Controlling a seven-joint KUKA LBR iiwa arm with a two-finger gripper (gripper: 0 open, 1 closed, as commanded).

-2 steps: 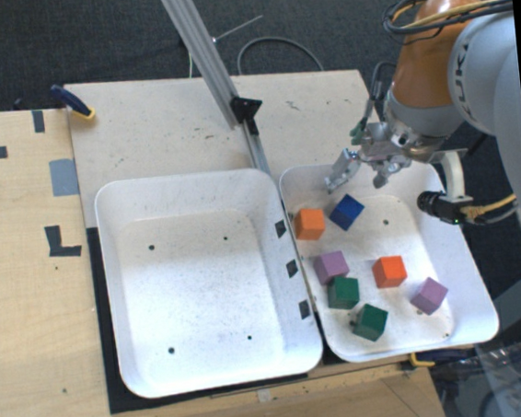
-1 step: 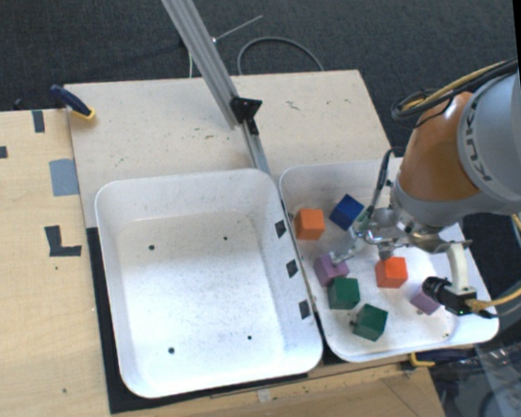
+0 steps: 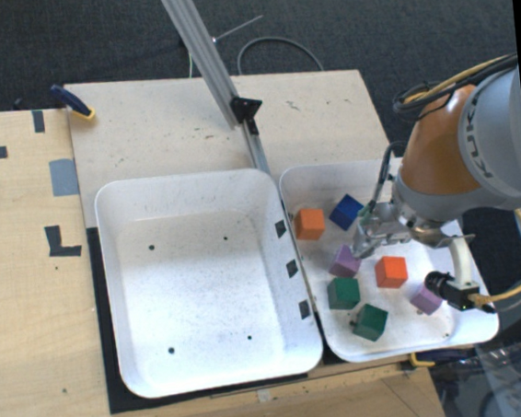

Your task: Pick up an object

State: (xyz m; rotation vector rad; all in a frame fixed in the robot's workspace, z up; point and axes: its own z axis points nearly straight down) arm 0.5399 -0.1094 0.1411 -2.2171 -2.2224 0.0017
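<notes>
The gripper (image 3: 368, 241) hangs low in the right bin (image 3: 313, 181), and its fingers are lost in a blur of metal; whether they are spread or pressed together cannot be told, and nothing is seen pinched between them.

Nearest the camera, below the fingers, a dark green cube (image 3: 370, 321) lies close to the bin's front rim. A second green cube (image 3: 343, 292) sits just above it, below and a little left of the fingers. To the lower right of the fingers, a pale purple cube (image 3: 426, 299) rests beside a black and yellow fitting (image 3: 454, 292) hanging from the arm. An orange-red cube (image 3: 391, 272) lies just right of and below the fingers.

Another purple cube (image 3: 345, 262) sits directly under the fingertips, touching or nearly so; which of the two cannot be told.

Farther back, a blue cube (image 3: 346, 211) lies just above the fingers, and an orange cube (image 3: 310, 223) lies up and to the left of them.

Well to the left of the fingers, the left bin (image 3: 112, 209) stands beside the right one.
</notes>
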